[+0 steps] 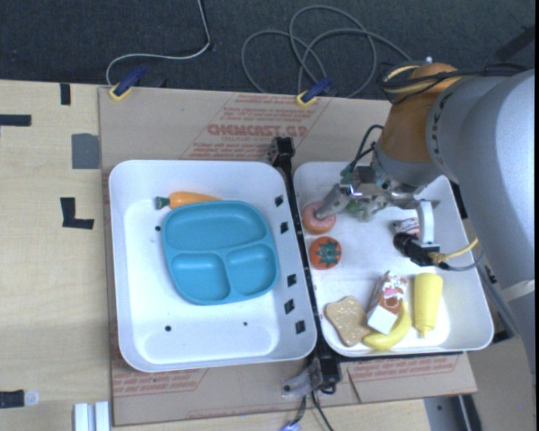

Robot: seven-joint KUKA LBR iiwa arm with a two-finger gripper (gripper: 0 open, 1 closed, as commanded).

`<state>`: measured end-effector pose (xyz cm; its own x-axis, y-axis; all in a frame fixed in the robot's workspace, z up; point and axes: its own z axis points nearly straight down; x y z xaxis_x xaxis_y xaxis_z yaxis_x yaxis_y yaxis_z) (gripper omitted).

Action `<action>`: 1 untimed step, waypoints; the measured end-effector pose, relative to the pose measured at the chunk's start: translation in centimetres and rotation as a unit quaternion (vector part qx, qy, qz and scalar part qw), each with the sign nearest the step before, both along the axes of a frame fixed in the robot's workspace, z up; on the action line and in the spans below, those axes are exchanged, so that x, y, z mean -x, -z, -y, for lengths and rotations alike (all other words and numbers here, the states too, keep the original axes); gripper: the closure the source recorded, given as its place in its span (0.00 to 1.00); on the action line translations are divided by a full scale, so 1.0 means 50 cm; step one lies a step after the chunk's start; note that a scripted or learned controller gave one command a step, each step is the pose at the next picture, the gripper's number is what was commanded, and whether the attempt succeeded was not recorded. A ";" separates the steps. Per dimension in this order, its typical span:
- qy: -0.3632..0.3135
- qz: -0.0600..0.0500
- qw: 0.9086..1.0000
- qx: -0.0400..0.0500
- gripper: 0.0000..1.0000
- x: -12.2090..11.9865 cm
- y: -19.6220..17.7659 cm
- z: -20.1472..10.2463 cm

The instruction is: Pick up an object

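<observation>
My gripper (334, 205) reaches down into the upper left part of the right bin (467, 335). It sits right at a round pink object (318, 220) by the bin's left wall, and its tip overlaps that object's top edge. Whether the object is held is unclear from this angle. Just below lies a red tomato (324, 253). A slice of toast (345, 320), a banana (387, 334), a small red and white carton (391, 295) and a yellow bottle (427, 302) lie along the front of the same bin.
The left bin (135, 330) holds a blue divided plate (219, 250) with an orange carrot (190, 198) behind it. A black divider (292, 241) runs between the bins. Cables (305, 52) lie on the dark floor beyond the bench.
</observation>
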<state>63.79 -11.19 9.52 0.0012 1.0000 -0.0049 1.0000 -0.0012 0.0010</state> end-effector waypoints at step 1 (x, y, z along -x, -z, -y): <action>0.006 -0.023 1.000 0.002 0.00 -0.044 0.019 0.006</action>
